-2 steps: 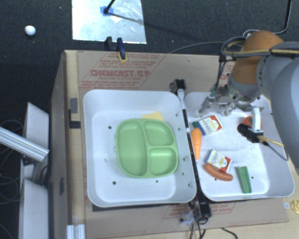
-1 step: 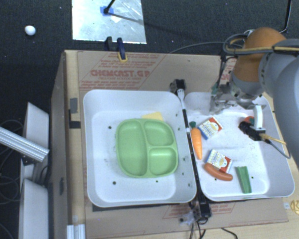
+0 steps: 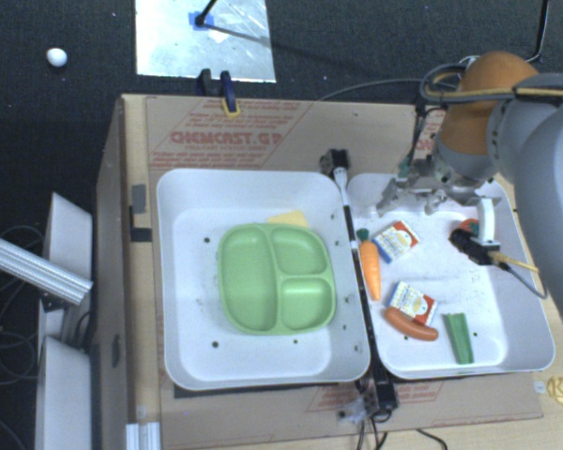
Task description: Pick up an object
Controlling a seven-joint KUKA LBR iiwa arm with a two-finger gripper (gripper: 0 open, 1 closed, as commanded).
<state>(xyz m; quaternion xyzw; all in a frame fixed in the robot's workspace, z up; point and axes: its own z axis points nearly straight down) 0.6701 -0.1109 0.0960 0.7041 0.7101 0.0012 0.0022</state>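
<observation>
The right bin (image 3: 525, 336) holds an orange carrot (image 3: 369, 268) by its left wall, a small snack packet (image 3: 396, 240) beside the carrot, a second packet (image 3: 412, 303) lower down, a red sausage (image 3: 412, 325) under that, and a green block (image 3: 458, 337) near the front. My gripper (image 3: 417, 198) hangs over the back of this bin, just behind the upper packet. It is open, with nothing between its fingers.
The left bin (image 3: 192, 345) holds a green divided plate (image 3: 276, 277), with a yellow piece (image 3: 288, 218) peeking out behind it. A black clamp (image 3: 337, 161) sits where the two bins meet at the back. The arm (image 3: 535, 148) covers the right bin's back right corner.
</observation>
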